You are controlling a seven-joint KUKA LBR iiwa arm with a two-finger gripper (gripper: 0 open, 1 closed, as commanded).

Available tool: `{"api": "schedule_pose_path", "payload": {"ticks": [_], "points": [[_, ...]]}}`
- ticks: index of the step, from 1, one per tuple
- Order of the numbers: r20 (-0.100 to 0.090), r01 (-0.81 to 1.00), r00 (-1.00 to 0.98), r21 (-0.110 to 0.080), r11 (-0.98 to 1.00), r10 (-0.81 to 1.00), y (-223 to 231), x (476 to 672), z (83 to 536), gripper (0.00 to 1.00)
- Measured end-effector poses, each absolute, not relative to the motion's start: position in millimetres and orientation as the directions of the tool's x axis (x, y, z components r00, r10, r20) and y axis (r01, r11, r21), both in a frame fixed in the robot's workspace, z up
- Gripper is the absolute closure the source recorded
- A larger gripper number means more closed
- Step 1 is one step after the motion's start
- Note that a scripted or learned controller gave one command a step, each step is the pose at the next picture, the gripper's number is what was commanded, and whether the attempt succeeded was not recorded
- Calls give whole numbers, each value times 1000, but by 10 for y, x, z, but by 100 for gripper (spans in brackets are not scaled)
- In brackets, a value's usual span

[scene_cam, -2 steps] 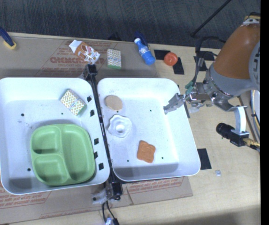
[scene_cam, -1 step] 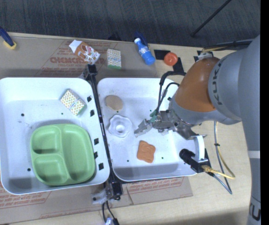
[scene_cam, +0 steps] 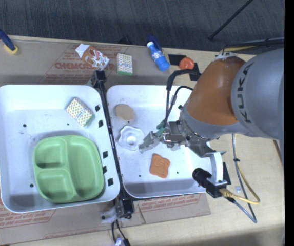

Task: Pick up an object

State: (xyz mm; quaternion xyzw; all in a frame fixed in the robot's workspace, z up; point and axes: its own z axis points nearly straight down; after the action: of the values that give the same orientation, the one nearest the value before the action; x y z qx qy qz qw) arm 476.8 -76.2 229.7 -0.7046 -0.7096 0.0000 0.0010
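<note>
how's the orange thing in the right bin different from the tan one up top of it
The orange piece is squarish and bright orange; the tan piece is oval and pale brown. The orange piece lies toward the near wall, the tan piece toward the far wall. Both lie flat in the right bin.

Large dark letters reading "KUKA" run along the grey arm [scene_cam: 257, 99], on its casing at the right of the scene, just past the orange band [scene_cam: 216, 94]. Faded red printing sits on the brown cardboard [scene_cam: 59, 65] beyond the far edge of the left bin [scene_cam: 5, 99]; it is too blurred to read. Similar red print marks the cardboard strip along the near edge, also illegible.
</note>
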Motion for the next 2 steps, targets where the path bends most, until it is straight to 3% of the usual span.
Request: {"api": "schedule_pose_path", "payload": {"ticks": [1,2], "points": [[1,1000,-9,-5,9,1000,-59,4778,1911,0],[0,1000,-4,-2,4,1000,-854,5207,1916,0]]}}
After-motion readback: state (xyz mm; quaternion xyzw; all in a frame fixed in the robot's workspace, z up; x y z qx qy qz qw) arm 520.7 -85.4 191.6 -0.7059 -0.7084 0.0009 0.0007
